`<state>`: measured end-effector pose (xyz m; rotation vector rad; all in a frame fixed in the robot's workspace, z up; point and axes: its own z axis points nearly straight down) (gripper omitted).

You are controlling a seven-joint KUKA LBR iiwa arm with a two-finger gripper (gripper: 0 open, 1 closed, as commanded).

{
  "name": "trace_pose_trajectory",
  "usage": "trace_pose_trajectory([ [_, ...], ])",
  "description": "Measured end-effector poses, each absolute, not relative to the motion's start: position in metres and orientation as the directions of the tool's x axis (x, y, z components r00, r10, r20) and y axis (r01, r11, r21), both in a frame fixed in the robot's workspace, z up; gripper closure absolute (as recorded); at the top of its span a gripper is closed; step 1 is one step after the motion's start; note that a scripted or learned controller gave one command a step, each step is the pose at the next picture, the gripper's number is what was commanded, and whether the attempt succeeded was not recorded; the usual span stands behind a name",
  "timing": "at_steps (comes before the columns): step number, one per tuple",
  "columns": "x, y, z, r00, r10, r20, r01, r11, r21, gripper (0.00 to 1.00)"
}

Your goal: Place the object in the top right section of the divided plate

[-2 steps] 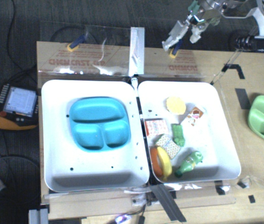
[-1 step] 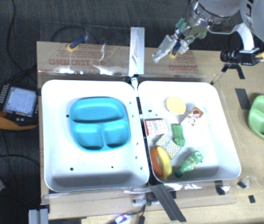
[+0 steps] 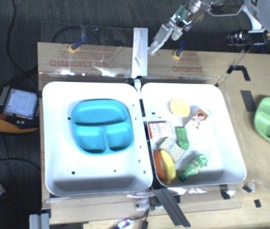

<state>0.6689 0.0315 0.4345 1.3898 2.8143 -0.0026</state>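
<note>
The blue divided plate [image 3: 101, 125] lies in the left bin [image 3: 58, 175], with one long section toward the back and two smaller ones toward the front. My gripper [image 3: 156, 43] hangs high over the back edge of the bench, above the seam between the bins and well away from the plate. Nothing shows beneath it. The loose objects lie in the right bin [image 3: 225, 142]: a yellow round piece [image 3: 179, 107], a red and white packet [image 3: 158, 129], a small green item [image 3: 182, 137], a checkered packet [image 3: 173, 150], a banana [image 3: 166, 166] and a green bottle [image 3: 192, 168].
A small red and white item [image 3: 200, 117] lies near the yellow piece. A light green container [image 3: 267, 118] stands on the bench to the right of the bins. A clear panel [image 3: 96, 61] stands behind the left bin. A handheld device [image 3: 17, 104] rests at far left.
</note>
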Motion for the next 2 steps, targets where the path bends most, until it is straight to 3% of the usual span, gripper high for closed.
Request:
trace_pose_trajectory([
  [1, 0.6334, 0.044, 0.4341, -0.554, 0.833, 0.001, 0.833, 0.554, 0.001, 0.0],
  [2, 0.6334, 0.044, 0.434, -0.554, 0.833, 0.001, 0.833, 0.554, 0.001, 0.0],
])
